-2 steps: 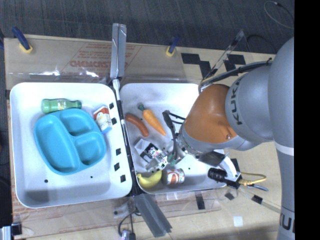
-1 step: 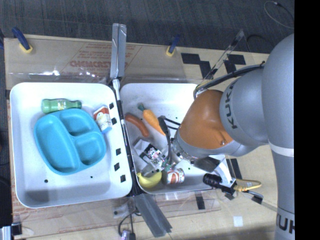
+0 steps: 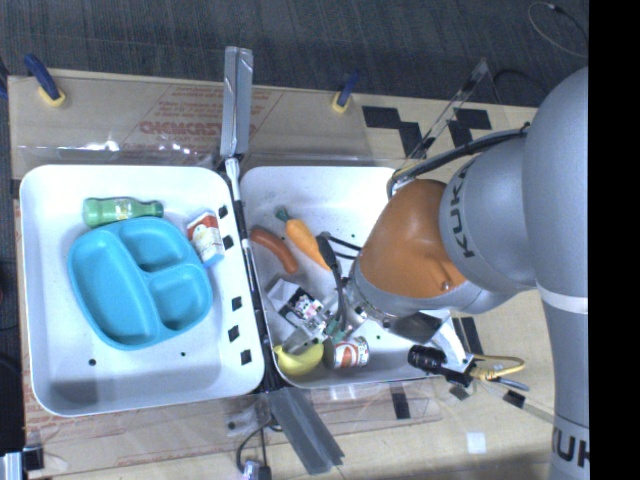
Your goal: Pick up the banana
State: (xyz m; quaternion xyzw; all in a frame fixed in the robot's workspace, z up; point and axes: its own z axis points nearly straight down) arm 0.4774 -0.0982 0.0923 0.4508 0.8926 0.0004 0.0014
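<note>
White bins [image 3: 40, 268] (wooden bench) hold banana [image 3: 298, 359]; pincer [image 3: 338, 320] apparently hidden, state unclear.

Single fixed camera above bench [image 3: 120, 108]; slanted downward; both bins [image 3: 40, 298] framed.

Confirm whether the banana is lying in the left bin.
No: the banana lies in the right bin, at its near edge beside a small can.
</note>
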